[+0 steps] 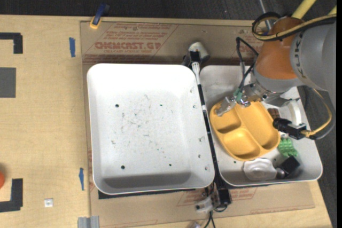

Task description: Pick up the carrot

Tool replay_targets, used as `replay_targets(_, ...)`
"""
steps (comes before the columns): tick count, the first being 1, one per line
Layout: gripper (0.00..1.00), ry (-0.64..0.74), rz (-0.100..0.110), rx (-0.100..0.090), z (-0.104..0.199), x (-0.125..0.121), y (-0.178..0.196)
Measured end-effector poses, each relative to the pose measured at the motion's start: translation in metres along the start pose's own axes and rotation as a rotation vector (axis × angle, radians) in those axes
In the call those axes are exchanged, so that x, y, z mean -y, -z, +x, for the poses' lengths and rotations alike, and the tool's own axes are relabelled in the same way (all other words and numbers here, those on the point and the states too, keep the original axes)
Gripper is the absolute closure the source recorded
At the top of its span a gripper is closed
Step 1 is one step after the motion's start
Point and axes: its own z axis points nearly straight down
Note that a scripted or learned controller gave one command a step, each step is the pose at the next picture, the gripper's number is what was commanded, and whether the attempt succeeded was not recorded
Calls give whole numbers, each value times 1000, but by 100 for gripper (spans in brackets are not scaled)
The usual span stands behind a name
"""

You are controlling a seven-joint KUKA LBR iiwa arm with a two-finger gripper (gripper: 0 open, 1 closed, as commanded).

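My gripper [238, 100] hangs low in the right bin [224, 78], over the upper left rim of a yellow divided dish [246, 128]. The grey arm with its orange band [275, 56] reaches in from the right and covers the bin's upper right part. Nothing can be made out in the gripper from this angle.
The left bin [144, 125] lies beside the right one, with a black divider rail [206, 120] between them. Below the dish sit a white object [258, 170], a green toy [288, 148] and a black piece [290, 166]. A small orange thing [1, 180] lies at the bench's far left edge.
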Motion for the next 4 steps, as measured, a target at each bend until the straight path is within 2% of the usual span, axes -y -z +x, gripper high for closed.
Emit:
replay_targets(1,0,53,0,-3,-11,-8,0)
replay_targets(2,0,251,1,-2,-15,-26,0)
replay_targets(3,100,249,-7,3,-16,-28,13)
replay_targets(4,0,249,-5,2,-16,-27,11)
